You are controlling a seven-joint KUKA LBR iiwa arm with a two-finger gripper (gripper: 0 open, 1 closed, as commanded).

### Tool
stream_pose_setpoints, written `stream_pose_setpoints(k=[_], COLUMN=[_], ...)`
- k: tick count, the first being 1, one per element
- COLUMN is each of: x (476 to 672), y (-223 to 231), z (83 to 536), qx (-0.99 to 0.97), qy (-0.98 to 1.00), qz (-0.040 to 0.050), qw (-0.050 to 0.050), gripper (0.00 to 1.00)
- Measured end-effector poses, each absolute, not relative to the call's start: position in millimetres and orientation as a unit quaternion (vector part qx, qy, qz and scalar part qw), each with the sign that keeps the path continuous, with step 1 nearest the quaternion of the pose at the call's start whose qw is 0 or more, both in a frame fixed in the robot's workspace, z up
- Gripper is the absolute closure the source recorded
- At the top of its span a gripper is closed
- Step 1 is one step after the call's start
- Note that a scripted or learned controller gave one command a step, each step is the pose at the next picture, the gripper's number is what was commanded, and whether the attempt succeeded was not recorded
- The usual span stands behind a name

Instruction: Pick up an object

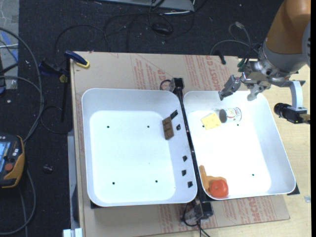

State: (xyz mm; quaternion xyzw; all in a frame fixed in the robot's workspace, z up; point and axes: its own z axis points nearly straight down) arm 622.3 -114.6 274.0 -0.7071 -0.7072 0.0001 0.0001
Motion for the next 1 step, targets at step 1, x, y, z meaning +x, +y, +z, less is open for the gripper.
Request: stream_pose_setpoints(k=[1], x=[649.1], y=[-146.1], z=[197.7], qx=[-0.707], qy=[-0.707], qz=[0.0007], qw=[0.001], gripper=[0.0])
